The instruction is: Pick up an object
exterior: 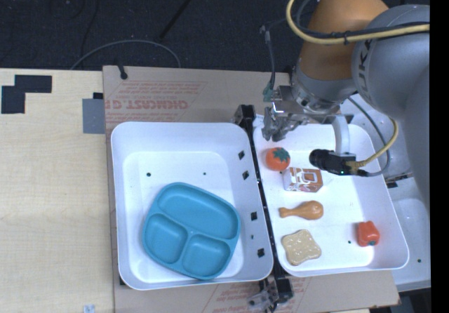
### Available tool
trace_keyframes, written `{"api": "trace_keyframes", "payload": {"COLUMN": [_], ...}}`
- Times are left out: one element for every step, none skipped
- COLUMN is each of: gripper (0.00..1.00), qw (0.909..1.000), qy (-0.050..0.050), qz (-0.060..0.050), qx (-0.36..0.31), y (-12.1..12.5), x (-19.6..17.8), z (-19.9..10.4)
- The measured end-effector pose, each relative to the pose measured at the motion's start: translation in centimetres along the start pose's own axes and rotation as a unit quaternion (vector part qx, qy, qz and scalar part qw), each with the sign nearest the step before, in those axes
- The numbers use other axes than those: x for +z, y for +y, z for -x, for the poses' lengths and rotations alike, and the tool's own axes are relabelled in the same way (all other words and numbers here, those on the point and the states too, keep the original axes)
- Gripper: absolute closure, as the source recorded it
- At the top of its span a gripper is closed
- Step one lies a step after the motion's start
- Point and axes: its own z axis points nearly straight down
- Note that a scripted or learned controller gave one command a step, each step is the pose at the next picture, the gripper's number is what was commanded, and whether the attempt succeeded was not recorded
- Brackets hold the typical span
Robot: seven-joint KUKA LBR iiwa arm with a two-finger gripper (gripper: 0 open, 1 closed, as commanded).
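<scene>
In the right bin [393, 248] lie an orange-red tomato with a green top [277, 158], a small red-and-white carton [304, 179], a brown drumstick [303, 211], a slice of toast [301, 247] and a red pepper [367, 234]. My gripper [278, 124] hangs over the bin's back left corner, just behind the tomato and apart from it. I see nothing held in it.
The left bin [126, 157] holds a blue divided plate [191, 230]. A black divider [254, 185] runs between the two bins. The grey arm with its orange band [344, 17] fills the upper right, and a black cable fitting [330, 161] hangs over the right bin.
</scene>
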Motion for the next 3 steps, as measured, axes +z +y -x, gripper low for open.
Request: {"api": "trace_keyframes", "payload": {"gripper": [1.0,1.0,0.0], "qw": [1.0,1.0,1.0], "qy": [0.0,0.0,-0.001], "qz": [-0.001,0.001,0.001], "qx": [0.0,0.0,0.001], "y": [-1.4,-1.6,-1.6], "x": [1.0,1.0,1.0], "z": [-5.0,-10.2,-10.1]}}
